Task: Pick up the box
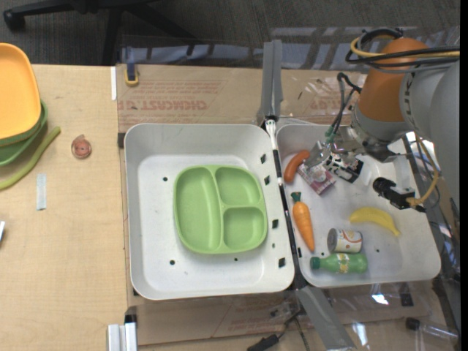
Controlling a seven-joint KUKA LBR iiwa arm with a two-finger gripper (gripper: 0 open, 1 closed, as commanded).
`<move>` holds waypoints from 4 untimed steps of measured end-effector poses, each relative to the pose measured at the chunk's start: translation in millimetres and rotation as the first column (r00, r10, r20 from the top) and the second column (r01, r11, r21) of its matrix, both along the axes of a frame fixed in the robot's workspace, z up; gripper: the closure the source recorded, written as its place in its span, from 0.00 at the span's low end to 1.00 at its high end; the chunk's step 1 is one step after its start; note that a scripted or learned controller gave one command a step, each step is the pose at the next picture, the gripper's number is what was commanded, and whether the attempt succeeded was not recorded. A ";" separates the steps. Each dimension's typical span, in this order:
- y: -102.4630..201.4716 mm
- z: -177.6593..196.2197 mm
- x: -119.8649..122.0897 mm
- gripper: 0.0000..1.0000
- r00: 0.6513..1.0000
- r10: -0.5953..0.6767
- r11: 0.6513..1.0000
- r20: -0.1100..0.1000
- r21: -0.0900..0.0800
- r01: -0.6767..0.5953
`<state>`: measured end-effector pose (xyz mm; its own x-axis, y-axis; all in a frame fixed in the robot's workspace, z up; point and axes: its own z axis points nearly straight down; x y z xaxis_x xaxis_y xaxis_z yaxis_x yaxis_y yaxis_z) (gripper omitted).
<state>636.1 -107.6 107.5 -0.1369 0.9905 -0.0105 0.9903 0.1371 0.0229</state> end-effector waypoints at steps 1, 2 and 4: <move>4.2 2.1 -5.7 0.00 1.000 -0.010 1.000 0.015 -0.005 0.010; 12.2 -15.8 -48.3 0.00 0.999 0.042 0.999 -0.024 0.007 -0.042; 9.8 -7.1 -11.4 1.00 0.999 0.022 1.000 -0.025 0.005 -0.022</move>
<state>624.7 -97.7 100.4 -0.1588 0.9873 -0.0023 0.9873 0.1588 -0.0009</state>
